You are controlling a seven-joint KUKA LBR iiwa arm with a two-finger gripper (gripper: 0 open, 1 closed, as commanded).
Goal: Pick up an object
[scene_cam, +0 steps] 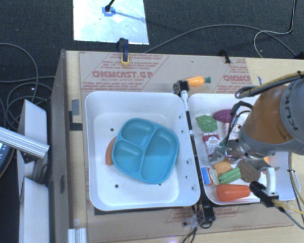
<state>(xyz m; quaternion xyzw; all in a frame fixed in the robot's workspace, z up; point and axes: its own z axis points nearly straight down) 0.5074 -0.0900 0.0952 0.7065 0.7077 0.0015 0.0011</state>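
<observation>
1. Camera view puts the arm point(273, 123) in from your right, bent low over the right bin point(197, 103), its grey-and-orange bulk covering much of that bin's far side.
2. You cannot see the tips of the jaws point(232, 155); they sit somewhere under the wrist, among the small things, and whether they are spread, pressed together or pinching anything cannot be told from this angle.
3. The candidates to pick all lie in the right bin: a green piece point(206, 122) and a purple piece point(223, 116) toward the far end, a small packet point(212, 145) between, then a light-brown piece point(222, 166), a green vegetable shape point(230, 175) and a red-orange carrot-like piece point(233, 191) at the near end. They crowd together, several touching.
4. The left bin point(104, 113) holds a blue divided tray point(145, 150) with an orange sausage-like piece point(109, 151) tucked against its left edge; the arm is well apart from these.
5. On the surface beyond the bins lies an orange bottle-shaped item point(195, 81), also untouched.
6. Your reading of progress: nothing shows lifted clear of a bin, so the pick is not yet done as far as you can see. The arm looks to be at the reach-or-grasp stage; closing on something and raising it remain.
</observation>
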